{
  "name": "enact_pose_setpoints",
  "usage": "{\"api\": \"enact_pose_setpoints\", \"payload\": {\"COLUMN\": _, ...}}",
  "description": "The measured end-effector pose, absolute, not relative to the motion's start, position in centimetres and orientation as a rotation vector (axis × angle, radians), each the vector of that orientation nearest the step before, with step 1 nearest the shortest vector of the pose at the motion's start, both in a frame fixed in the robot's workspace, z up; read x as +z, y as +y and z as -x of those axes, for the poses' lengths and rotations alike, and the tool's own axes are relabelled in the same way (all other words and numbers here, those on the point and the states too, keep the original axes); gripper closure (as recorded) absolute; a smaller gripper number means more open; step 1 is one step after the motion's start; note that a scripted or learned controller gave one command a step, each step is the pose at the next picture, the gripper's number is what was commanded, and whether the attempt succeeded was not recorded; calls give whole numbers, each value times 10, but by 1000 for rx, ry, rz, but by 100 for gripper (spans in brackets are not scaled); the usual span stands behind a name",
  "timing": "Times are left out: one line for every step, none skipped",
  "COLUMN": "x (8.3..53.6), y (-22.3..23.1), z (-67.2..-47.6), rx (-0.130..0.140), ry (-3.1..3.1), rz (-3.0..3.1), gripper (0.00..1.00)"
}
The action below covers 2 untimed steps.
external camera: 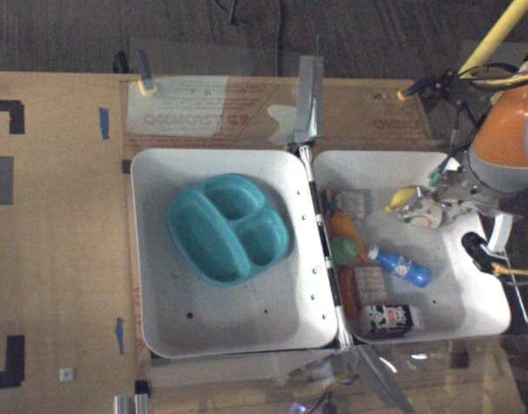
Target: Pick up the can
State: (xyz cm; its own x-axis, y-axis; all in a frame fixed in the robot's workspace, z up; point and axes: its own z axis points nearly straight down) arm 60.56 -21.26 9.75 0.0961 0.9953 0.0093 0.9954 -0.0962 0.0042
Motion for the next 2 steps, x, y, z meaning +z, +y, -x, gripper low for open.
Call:
{"api": "enact_pose_setpoints", "payload": {"x": 109, "y": -217, "z": -606, "rx": -12, "ry": -2111, "rz": 2333, "gripper": 100}}
{"api": "enact_pose_setpoints", "payload": {"x": 200, "y": -147, "z": -642, "rx": -1, "ry": -1913, "rz": 2494, "gripper": 100}}
